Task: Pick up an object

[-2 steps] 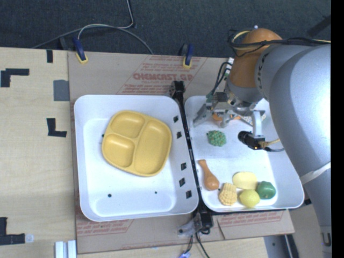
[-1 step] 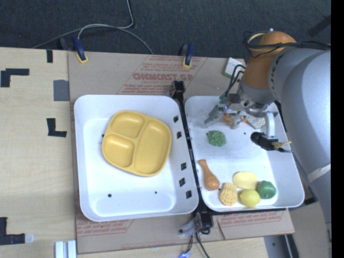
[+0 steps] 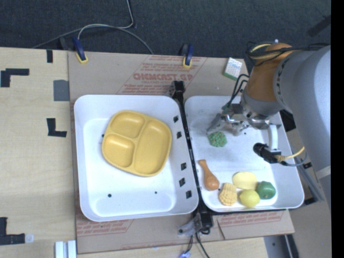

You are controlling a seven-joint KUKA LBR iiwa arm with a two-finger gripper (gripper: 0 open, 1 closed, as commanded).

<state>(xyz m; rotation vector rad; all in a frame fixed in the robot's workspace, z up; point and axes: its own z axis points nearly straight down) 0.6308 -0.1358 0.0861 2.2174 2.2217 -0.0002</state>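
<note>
The gripper (image 3: 221, 123) hung just above the green broccoli piece (image 3: 217, 139) in the right bin (image 3: 293, 200), near that bin's far-left part; its grip state could not be told. Descending off-centre could nudge the rounded piece aside and close on nothing.

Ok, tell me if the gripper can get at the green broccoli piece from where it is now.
Probably yes. The gripper hangs in the right bin, just above and to the right of the broccoli. The broccoli lies alone on bare bin floor; the drumstick and the other toy foods sit well away from it.
</note>
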